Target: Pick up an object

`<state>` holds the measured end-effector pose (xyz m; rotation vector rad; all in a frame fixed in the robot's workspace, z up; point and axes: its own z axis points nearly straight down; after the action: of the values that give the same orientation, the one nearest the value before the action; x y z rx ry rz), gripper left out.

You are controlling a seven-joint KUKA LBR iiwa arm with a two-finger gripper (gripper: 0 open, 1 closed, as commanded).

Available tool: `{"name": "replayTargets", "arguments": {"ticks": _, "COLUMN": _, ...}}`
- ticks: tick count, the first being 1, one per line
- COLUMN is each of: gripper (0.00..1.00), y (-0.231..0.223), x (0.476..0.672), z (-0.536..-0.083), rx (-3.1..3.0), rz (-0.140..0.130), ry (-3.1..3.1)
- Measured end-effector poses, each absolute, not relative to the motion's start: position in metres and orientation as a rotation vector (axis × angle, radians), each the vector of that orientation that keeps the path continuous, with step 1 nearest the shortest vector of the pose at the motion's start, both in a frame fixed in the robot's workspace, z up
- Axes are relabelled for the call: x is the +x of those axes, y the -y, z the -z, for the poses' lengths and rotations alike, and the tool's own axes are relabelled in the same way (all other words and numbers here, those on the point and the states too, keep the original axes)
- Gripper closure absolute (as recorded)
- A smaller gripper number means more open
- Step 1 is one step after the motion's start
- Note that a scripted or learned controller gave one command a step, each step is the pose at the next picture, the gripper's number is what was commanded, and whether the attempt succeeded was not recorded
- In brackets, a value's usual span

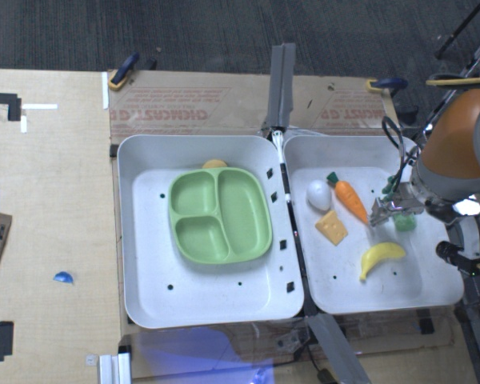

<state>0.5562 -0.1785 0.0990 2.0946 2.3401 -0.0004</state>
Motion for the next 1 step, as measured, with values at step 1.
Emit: {"name": "replayTargets", "arguments": {"ticks": 1, "gripper": 0.00, "y": 0.1759, "x": 0.5568, "z": -0.0989, "rx": 2.094, "rz": -0.003, "ry": -2.346}}
